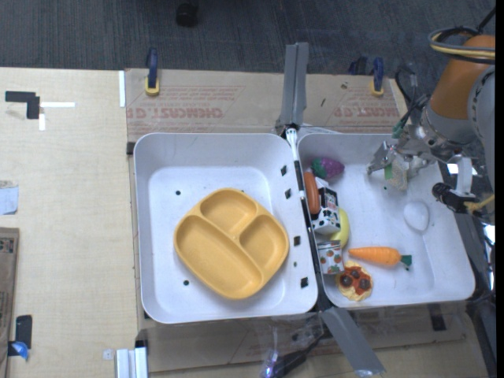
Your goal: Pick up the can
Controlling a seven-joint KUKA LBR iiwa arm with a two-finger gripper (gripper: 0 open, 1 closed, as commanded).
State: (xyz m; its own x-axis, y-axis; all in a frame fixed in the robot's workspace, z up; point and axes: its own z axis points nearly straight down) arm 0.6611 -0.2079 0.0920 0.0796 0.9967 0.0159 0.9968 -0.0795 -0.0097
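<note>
smooth glossy white plastic bins (150,235), matt yellow plastic plate (230,242), pale wood bench (63,211), brown cardboard (213,101)

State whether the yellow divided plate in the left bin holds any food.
Empty. The yellow plate lies flat in the left bin, and all three of its compartments show bare yellow surface with nothing resting in them.

Pale can at the far side of the right bin

The can (397,177) is a small, pale greenish-grey body, seemingly upright, on the floor of the right bin (441,268) near its far wall. The end effector (396,164) directly above partly hides it, and its label is unreadable.
</note>
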